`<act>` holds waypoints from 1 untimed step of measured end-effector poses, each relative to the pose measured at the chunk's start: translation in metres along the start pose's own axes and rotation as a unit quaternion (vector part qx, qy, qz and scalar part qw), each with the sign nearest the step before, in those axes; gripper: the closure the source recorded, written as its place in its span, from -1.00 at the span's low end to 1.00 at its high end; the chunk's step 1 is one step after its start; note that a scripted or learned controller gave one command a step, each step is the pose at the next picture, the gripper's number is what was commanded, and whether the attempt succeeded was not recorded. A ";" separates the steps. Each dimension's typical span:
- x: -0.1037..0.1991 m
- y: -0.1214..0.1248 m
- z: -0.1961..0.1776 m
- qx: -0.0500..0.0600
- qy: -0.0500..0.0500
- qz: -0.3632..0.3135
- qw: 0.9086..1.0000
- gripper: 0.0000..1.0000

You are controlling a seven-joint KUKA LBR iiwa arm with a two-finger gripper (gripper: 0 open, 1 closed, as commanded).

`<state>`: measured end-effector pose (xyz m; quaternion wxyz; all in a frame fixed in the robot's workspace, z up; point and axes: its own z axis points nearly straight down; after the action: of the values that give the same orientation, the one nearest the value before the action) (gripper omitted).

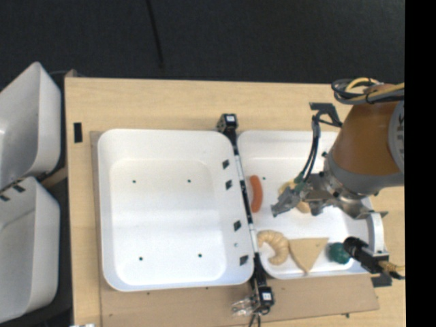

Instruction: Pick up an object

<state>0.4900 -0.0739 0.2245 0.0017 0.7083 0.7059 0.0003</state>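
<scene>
My gripper (285, 203) hangs low over the middle of the right bin (286, 142), below the orange-banded wrist. Just to its left lies a red-orange sausage-shaped piece (257, 193), close to the divider between the bins. A small yellowish thing (302, 204) shows right behind the gripper, partly hidden by it. Along the bin's front lie a tan croissant-shaped piece (273, 245), a beige wedge (308, 253) and a green object (336, 252).
The left bin (116, 148) stands beside the right one, joined by a black-clipped divider (240, 182). Black cables run from the wrist over the right bin's back edge. Wooden bench surrounds both bins.
</scene>
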 end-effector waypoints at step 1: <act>0.073 0.002 -0.115 -0.005 0.002 -0.007 1.000 -1.00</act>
<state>0.4914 -0.0004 0.3390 0.0041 0.7033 0.7109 0.0054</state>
